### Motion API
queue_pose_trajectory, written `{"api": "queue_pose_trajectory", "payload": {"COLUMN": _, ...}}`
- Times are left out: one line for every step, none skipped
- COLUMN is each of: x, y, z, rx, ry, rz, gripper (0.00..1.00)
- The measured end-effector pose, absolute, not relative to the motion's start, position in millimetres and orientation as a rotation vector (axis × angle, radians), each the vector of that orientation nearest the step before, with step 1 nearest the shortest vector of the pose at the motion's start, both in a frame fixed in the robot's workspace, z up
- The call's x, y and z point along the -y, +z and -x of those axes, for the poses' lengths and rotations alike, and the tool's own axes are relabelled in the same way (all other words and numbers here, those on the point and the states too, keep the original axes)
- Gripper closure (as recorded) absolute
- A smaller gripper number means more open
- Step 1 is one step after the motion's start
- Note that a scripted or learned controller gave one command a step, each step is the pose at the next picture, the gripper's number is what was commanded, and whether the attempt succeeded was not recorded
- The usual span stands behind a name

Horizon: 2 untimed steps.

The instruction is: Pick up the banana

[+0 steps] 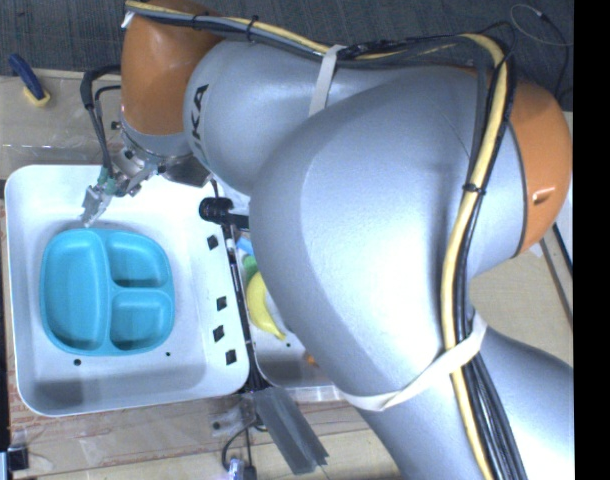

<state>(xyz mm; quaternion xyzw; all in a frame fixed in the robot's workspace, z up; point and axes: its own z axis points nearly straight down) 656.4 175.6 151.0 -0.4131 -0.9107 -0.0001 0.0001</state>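
Arm: the bulky grey KUKA arm (385, 228) with orange bands is seen closest to the lens, spreading over the right and centre of the view and covering most of the right-hand bin.
Cable: a yellow and black cable bundle (475, 198) is strapped along the arm's outer curve by pale ties.
Gripper: the small two-finger metal gripper (97, 200) is seen below the orange wrist, over the far left corner of the left bin, just above the top edge of the tray; whether its fingers are parted or closed cannot be told, and nothing is seen between them.
Left bin: the shallow white plastic left bin (25, 368) is seen whole, its rim visible along the left, near and far sides.
Tray: a light blue three-compartment plastic tray (105, 290) lies in the left bin, with bare white floor left around it on the near side and along the right.
Right bin: only a narrow strip of the white right bin (260, 363) is exposed beside the divider.
Banana: the yellow banana (261, 308) lies in the right bin close to the shared edge, partly hidden under the arm, well apart from the gripper.
Green item: a small green object (249, 265) touches the banana's far end.
Divider: the black-marked middle rims (225, 298) run between the bins.
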Motion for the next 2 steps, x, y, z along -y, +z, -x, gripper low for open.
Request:
{"api": "queue_pose_trajectory", "payload": {"x": -176.4, "y": 150.8, "z": -656.1, "rx": 2.861, "ry": 0.000, "rz": 1.296, "gripper": 0.00}}
{"api": "queue_pose_trajectory", "payload": {"x": -176.4, "y": 150.8, "z": -656.1, "rx": 2.861, "ry": 0.000, "rz": 1.296, "gripper": 0.00}}
